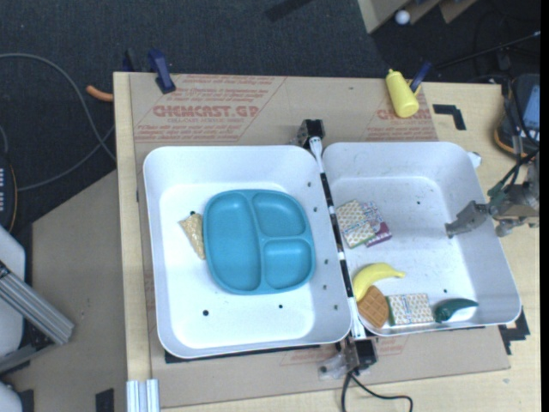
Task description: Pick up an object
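Two bins, five loose things, gripper off to the side

Two white bins sit side by side on the bench. The left bin holds one blue divided plate and one tan wedge tucked against the plate's left edge. The right bin holds the rest: one patterned packet near its left wall, one yellow banana below that, one round brown cookie touching the banana's lower side, one speckled block just beside the cookie, and one dark green piece at the block's right end. The gripper hangs over the right bin's right side, well apart from all of these; the packet lies to its left and the banana group nearer the front edge. Nothing sits between its fingers, though whether they are spread or closed I cannot tell. One yellow bottle lies on the bench behind the bins.
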Tool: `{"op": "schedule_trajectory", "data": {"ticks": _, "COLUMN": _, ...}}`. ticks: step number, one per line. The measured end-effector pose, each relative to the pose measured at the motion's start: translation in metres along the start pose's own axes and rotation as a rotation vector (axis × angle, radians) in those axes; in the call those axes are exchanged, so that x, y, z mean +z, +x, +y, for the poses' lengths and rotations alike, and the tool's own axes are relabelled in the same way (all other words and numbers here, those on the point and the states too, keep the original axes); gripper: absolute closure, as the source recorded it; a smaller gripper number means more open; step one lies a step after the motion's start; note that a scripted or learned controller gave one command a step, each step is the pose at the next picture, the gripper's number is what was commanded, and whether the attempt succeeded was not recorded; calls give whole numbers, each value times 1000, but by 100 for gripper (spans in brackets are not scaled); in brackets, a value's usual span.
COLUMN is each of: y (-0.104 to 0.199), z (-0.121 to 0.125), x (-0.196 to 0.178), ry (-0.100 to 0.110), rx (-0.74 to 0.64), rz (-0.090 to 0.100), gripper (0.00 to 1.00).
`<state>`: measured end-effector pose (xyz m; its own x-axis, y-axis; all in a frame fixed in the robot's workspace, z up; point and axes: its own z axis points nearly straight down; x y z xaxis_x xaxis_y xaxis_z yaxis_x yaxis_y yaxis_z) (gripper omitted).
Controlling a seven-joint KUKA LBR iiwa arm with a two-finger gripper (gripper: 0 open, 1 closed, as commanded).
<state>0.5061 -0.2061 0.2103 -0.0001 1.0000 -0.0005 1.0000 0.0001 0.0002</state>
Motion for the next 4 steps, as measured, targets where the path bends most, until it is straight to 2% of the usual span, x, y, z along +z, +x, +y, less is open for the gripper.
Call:
{"op": "schedule_trajectory", "data": {"ticks": 1, "y": 91, "z": 50, "x": 32, "ry": 0, "rx": -2, "rz": 1, "gripper": 0}}
{"op": "schedule_trajectory", "data": {"ticks": 2, "y": 105, "z": 62, "x": 111, "ry": -10, "rx": -1, "rz": 3, "gripper": 0}}
{"op": "schedule_trajectory", "data": {"ticks": 3, "y": 112, "z": 55, "x": 118, "ry": -20, "rx": 1, "rz": 0, "gripper": 0}}
{"op": "schedule_trajectory", "data": {"ticks": 4, "y": 112, "z": 58, "x": 104, "ry": -30, "rx": 0, "rz": -1, "gripper": 100}}
